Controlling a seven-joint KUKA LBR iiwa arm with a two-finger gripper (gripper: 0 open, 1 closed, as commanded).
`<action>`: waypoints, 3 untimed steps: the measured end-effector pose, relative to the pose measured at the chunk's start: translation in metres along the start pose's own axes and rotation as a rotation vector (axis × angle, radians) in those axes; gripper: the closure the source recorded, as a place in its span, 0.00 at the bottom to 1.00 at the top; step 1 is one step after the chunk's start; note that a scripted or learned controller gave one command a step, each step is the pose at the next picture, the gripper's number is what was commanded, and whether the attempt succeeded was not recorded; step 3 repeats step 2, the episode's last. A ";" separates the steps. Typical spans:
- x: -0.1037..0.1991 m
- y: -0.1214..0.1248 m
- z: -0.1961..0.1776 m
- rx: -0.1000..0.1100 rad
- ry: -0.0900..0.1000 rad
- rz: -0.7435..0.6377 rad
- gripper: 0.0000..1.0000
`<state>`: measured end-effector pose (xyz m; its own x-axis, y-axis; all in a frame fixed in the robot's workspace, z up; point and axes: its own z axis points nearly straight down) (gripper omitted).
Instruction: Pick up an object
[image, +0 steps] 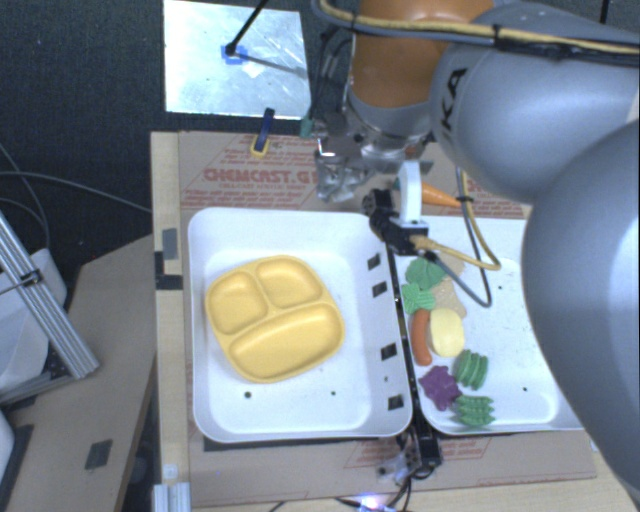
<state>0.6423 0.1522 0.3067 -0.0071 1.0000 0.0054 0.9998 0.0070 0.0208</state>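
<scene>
The claw hangs above the far edge of the bench, over the printed cardboard just beyond the left bin; its metal tips are a small blurred cluster against the lettering, so I cannot tell how it is set; nothing can be made out in its grip, and I judge it empty.

By that reading the task is barely begun; no object is lifted, and everything to pick still lies in a bin. On the near side of the claw, in the left bin, sits a yellow divided plate, flat and alone. Nearer still and off to the arm's side, in the right bin, a cluster of toy food crowds the divider: a green leafy piece, an orange carrot touching a yellow lump, a purple piece, and two green vegetables beside it. What is left is the whole job: move over a bin, descend, close, lift.

The grey arm covers much of the right bin's far side; an orange item just beside the claw, partly behind a white bracket, is too cut off to name.
</scene>
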 end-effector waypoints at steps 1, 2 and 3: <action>0.048 -0.037 -0.031 0.016 -0.001 -0.003 1.00; 0.035 -0.003 0.027 0.023 -0.007 0.008 1.00; 0.035 -0.003 0.027 0.023 -0.007 0.008 1.00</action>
